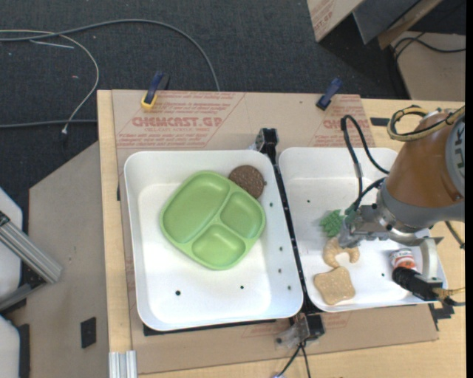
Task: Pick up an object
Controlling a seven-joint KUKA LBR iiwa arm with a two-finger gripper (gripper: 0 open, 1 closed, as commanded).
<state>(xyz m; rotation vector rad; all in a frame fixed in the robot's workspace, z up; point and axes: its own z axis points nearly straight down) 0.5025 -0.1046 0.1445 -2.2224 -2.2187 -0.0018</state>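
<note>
Toast [334, 286] and a pale piece [341, 255] lie under the gripper [353, 235], which hovers low; grasp seemingly pending; I cannot tell its claw's state.

Two shallow white bins sit side by side on a cardboard-covered bench [185, 111]. The left bin [148, 295] and the right bin [310, 166] touch along a black seam, with a black clip [267, 138] at its far end and another [310, 322] at the near end. Two blue clamps [154, 88] [329, 92] grip the far edge of the cardboard. Beyond it, a thin pale cable [96, 44] loops across the dark carpet [222, 44]. A cardboard box [332, 16] stands at the top, and what looks like a metal rail [26, 247] lies at the left.
</note>
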